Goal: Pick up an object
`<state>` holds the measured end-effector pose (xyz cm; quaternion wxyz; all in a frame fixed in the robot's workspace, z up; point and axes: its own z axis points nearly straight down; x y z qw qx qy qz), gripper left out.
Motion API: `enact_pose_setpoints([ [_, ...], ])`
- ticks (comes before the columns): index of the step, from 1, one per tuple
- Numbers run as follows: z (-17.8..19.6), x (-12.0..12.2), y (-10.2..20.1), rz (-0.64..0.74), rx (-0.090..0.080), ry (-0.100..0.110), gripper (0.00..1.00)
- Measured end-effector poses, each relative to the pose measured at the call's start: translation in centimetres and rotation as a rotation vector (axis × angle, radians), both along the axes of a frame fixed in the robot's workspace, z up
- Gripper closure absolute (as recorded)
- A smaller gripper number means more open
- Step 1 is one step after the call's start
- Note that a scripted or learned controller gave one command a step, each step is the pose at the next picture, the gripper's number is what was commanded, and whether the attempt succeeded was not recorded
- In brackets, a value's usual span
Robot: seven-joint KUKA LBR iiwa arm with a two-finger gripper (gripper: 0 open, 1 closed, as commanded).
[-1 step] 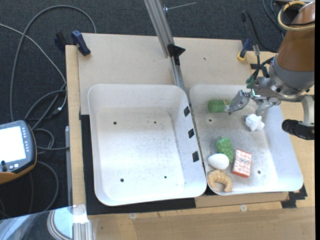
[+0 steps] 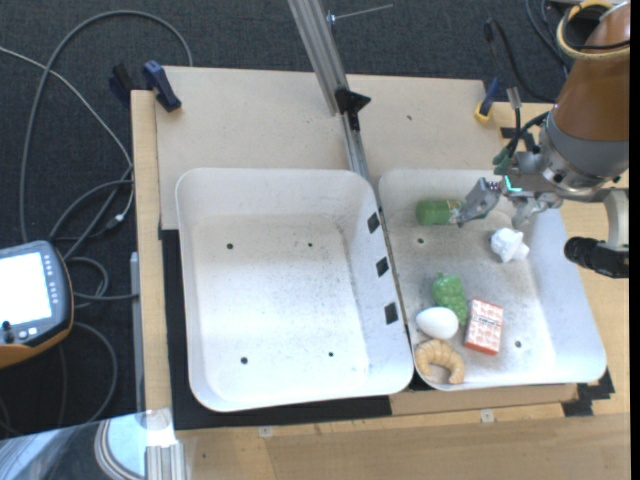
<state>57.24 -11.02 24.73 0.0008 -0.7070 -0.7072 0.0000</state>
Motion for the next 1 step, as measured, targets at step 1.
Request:
enact_pose_setpoints([
  [1, -6.12, 0.03, 0.74, -0.001, 0.001, 0.007, 0.0],
])
